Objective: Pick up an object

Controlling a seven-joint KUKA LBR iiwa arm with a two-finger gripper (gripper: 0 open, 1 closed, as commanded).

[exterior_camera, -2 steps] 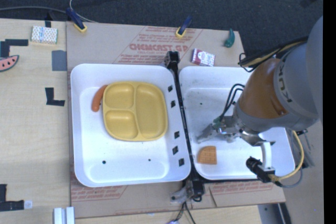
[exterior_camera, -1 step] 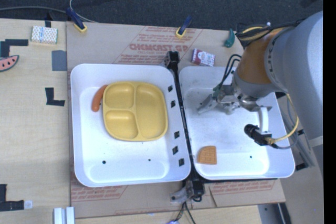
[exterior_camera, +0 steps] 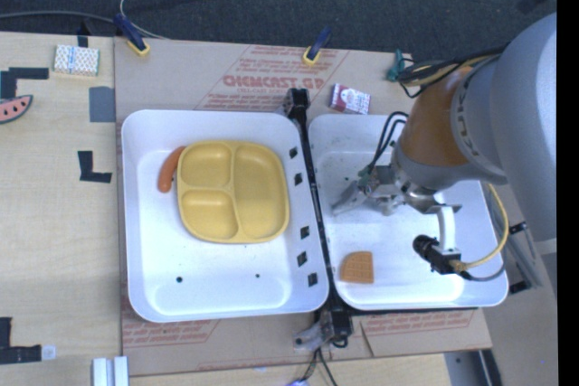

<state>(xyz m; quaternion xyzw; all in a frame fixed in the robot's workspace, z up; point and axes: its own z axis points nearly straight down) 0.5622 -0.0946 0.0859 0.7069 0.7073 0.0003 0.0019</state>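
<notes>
The arm (exterior_camera: 470, 117), grey with an orange band, is seen reaching in from the right and is positioned over the right bin (exterior_camera: 488, 289). The gripper (exterior_camera: 348, 199) is lowered into the left part of that bin, near the divider where the two bins meet. Its fingers (exterior_camera: 342, 203) are seen as a narrow metallic point close to the bin floor; how far apart they stand cannot be told, and nothing is visible between them.

A small tan waffle-like square (exterior_camera: 357, 267) is noted on the floor of the right bin, near its front left corner, below the gripper in the picture and apart from it.

In the left bin (exterior_camera: 217, 294) a yellow divided plate (exterior_camera: 233, 191) is found lying flat in the upper middle. An orange sausage-shaped piece (exterior_camera: 166, 169) is lodged against the plate's left edge, partly tucked under its rim.

Both bins are set on a cardboard sheet (exterior_camera: 262, 81) on the worktop (exterior_camera: 54, 221). A small red and white packet (exterior_camera: 348, 98) is recorded on the cardboard just behind the right bin.
</notes>
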